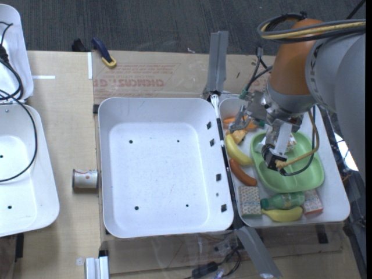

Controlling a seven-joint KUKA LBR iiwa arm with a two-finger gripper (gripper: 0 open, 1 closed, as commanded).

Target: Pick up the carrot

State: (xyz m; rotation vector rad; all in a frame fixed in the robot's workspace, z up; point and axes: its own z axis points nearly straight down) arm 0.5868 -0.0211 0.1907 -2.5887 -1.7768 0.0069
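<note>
Here my gripper (273, 158) hangs low over the green plate (302, 176) in the right bin (337, 205); whether it is clenched or released I cannot tell. The carrot (239, 122) lies up and to the left of it, just above a banana (235, 149).

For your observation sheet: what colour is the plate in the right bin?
Light green plate, seen in the camera view.
</note>
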